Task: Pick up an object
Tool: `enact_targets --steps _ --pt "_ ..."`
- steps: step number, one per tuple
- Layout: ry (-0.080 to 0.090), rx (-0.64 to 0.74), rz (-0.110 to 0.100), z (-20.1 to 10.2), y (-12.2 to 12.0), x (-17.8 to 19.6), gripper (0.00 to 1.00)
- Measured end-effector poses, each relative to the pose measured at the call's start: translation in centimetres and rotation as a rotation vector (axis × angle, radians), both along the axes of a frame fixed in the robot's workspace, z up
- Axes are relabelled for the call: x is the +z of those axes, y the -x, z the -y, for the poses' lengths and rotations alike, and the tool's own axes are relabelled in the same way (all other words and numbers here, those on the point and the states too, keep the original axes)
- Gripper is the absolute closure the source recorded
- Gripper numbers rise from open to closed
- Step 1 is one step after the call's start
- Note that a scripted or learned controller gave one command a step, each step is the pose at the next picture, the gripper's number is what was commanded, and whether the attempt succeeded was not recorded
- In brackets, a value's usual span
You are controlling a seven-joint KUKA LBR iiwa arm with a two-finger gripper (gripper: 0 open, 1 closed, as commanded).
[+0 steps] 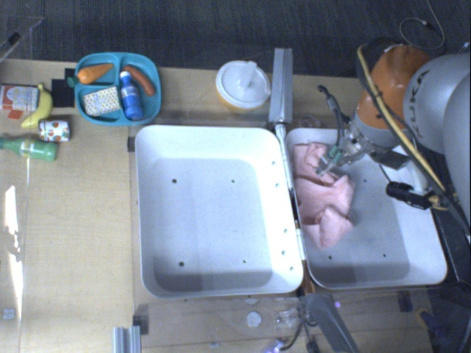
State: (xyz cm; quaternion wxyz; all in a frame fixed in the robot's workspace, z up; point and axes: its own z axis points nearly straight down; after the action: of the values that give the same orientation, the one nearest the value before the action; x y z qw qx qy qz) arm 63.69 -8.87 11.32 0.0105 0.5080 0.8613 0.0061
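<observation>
Right now the only candidate I can see for picking is the pink cloth, a crumpled soft heap in the right bin, bunched against that bin's left wall and reaching from near its far-left corner down to about mid-depth. Its long axis runs roughly parallel to that left wall, far edge to near edge, with the bulkier lobe at the near end; being rumpled fabric, it has no real front or point.

My gripper is down over the far end of the cloth, at or just above its upper folds. The fingertips are too small and tangled with the fabric for me to read, so I cannot tell whether they are spread or closed, nor whether any cloth sits between them.

As for progress, I judge the reach done and the grasp itself unconfirmed: the cloth lies flat on the bin floor, nothing looks lifted, so closing, raising and clearing the wall all remain.

Beyond that, the left bin sits beside it, sharing the central divide. Along the bench's far edge stand a white lidded cup and a blue divided tray of toy food, with small toy items near the far-left corner.
</observation>
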Motion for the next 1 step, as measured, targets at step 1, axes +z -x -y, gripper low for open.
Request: enact_targets --steps 1 --pt "0.000 0.000 0.000 0.00 0.00 0.01 0.00"
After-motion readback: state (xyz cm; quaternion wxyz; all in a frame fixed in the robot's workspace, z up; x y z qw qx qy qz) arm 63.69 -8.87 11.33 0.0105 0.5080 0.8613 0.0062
